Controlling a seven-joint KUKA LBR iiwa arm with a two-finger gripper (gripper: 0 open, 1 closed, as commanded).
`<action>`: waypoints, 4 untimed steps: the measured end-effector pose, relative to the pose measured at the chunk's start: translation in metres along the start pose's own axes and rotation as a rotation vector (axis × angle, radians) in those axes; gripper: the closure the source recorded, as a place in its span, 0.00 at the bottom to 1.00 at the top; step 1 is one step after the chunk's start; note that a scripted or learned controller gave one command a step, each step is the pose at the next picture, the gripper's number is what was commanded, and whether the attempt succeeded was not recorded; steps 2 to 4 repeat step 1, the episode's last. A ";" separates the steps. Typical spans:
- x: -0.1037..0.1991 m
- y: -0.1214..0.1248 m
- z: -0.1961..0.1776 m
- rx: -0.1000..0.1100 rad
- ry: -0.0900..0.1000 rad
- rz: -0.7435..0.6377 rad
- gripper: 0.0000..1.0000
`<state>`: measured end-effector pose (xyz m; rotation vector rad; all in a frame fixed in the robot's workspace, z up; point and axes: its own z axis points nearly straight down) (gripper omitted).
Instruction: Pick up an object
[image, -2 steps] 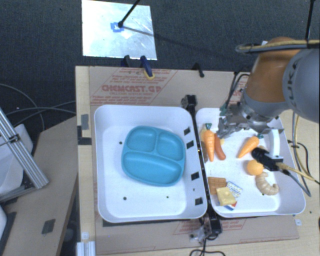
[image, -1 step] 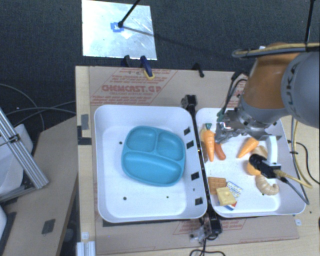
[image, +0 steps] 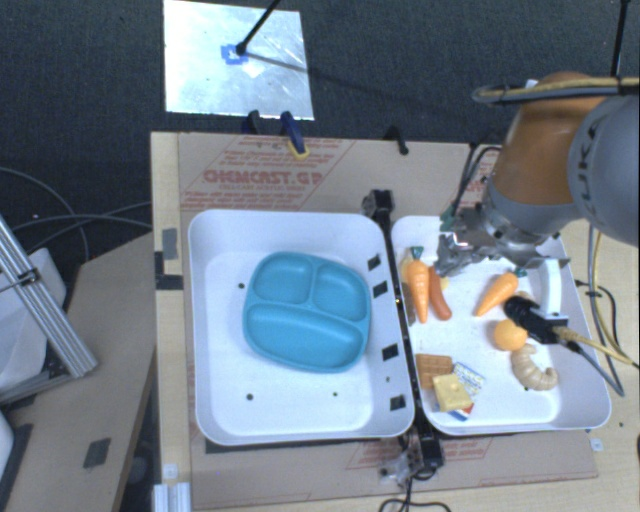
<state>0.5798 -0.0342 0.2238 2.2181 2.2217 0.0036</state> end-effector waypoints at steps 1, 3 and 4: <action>0.008 -0.006 0.009 0.003 0.000 -0.003 1.00; 0.008 -0.006 0.009 0.003 0.000 -0.003 1.00; 0.008 -0.006 0.009 0.003 0.000 -0.003 1.00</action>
